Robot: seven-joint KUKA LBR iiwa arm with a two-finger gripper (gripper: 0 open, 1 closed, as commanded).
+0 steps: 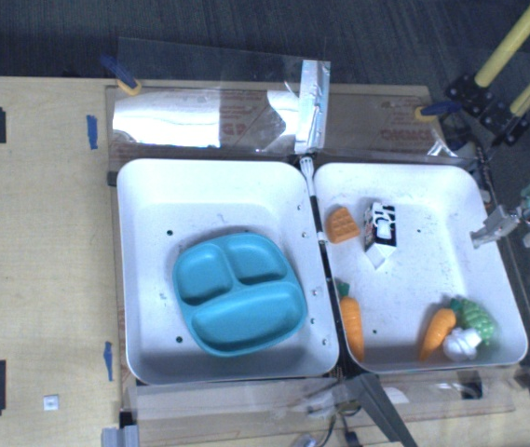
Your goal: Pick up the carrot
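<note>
The gripper (499, 225) sits at the far right of the scene, poking in over the right-hand rim of the right bin (414, 189). Little of the arm behind it is visible: a short pale metal-and-teal piece runs off the edge of the view, angled slightly down toward the bin. From here I cannot tell whether the hand is released or clenched, and I see nothing held in it. Nearest to it, below and a little inward along the bin's near right corner, is a small cluster: a frilly green piece (475, 317), a white lump (461, 344) touching it, and an orange tapered toy (437, 332) leaning against both. Further inward from the hand, at about its own height, a black-and-white carton (380, 225) lies tilted on the bin floor, with a small ridged orange piece (342, 223) just beyond it. The carrot (351, 326) is well apart from the hand, across the bin on the opposite side. It lies along the inner wall by the divide between the bins, its green stub pointing toward the back and its tip toward the near edge. Past that divide, the left bin (153, 203) holds a blue divided plate (237, 292), the farthest thing from the hand. Behind both bins lies a shiny clear sheet (209, 119), and above the hand, at the back right, yellow rods (523, 28) meet a black clamp (482, 101).
</note>
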